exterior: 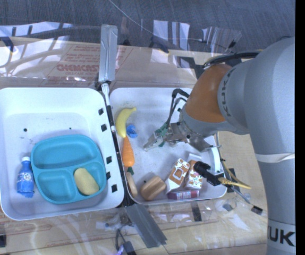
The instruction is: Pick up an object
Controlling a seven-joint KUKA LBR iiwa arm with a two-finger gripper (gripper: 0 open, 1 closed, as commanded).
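Beside the curved yellow banana lies a tapered orange carrot.

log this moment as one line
arm: over right bin | gripper: low, mid-bin, beside small blue object | held: nothing seen | banana, carrot: untouched

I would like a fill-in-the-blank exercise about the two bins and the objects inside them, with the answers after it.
1. The blue divided tray lies in the ____ bin of the camera view.
2. The yellow lemon-like object rests in a compartment of the ____.
3. The orange carrot lies just below the yellow ____ in the right bin.
4. The small blue bottle lies just ____ of the tray.

Answers: left; tray; banana; left
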